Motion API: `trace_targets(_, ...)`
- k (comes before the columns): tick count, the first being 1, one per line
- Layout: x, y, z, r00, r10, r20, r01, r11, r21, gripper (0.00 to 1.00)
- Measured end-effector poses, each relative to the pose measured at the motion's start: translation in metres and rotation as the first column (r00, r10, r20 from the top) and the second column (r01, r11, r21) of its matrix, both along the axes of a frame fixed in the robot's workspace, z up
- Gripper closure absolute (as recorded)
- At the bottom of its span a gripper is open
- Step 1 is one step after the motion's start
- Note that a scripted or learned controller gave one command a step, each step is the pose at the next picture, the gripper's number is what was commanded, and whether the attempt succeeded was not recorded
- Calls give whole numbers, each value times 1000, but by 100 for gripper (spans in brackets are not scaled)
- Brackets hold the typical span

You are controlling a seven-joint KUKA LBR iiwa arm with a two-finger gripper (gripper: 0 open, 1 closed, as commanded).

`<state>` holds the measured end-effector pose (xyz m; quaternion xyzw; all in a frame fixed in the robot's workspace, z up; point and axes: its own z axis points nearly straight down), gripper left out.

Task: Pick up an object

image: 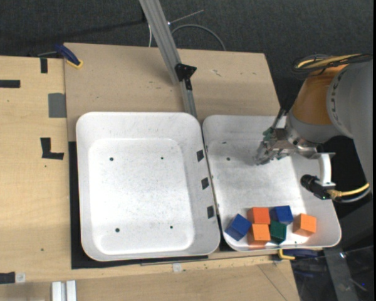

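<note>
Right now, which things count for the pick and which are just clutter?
For the pick:
- hand, over the right bin
- blocks at that bin's near edge: blue block, orange block, green block

Lying about:
- left bin
- metal pole
- blue-and-yellow clamp

A metal pole (165,35) is slanting over the surface's (25,168) far edge, and a blue-and-yellow clamp (69,55) is lying near its far-left corner.
</note>
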<state>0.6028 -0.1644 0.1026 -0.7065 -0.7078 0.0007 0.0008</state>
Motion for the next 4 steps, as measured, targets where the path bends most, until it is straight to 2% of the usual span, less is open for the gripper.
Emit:
trace_targets(1, 5, 10, 56, 1000, 0, 7, 0, 1000, -1, 100)
trace_targets(2, 9, 6, 100, 1000, -1, 6, 1, 1000, -1, 100)
trace_targets(3, 6, 5, 163, 1000, 0, 8, 1, 1000, -2, 100)
trace_targets(4, -3, 56, 168, 1000, 4, 2, -4, 1000, 2, 100)
